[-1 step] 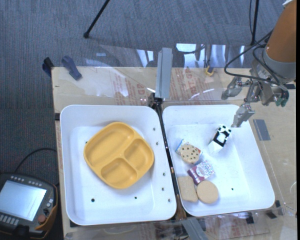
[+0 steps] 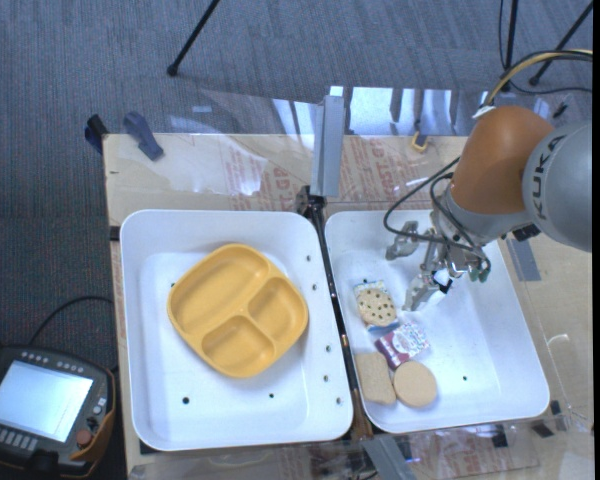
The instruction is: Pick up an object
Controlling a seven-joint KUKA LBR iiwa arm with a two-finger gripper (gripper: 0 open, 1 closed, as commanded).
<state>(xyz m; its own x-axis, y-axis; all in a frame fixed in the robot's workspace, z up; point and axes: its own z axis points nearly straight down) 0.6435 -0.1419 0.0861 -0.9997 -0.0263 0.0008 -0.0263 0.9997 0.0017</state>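
Note:
My gripper [image 2: 412, 268] hangs over the upper middle of the right bin [image 2: 500, 368], open with nothing between its fingers. Just left of and below it lies a chocolate-chip cookie [image 2: 376, 305] in a clear wrapper. A small red and white packet [image 2: 402, 343] lies below the gripper. Further toward the bin's front sit a square tan cracker [image 2: 376, 378] and a round tan cookie [image 2: 415, 384], touching each other. The gripper touches none of these items.
A yellow divided plate [image 2: 238, 310] lies in the left bin [image 2: 150, 398]. A grey upright post [image 2: 328, 148] stands behind the gap between the bins. A teach pendant [image 2: 40, 403] rests on the floor at the lower left. The arm's orange band [image 2: 500, 158] looms over the right bin's back.

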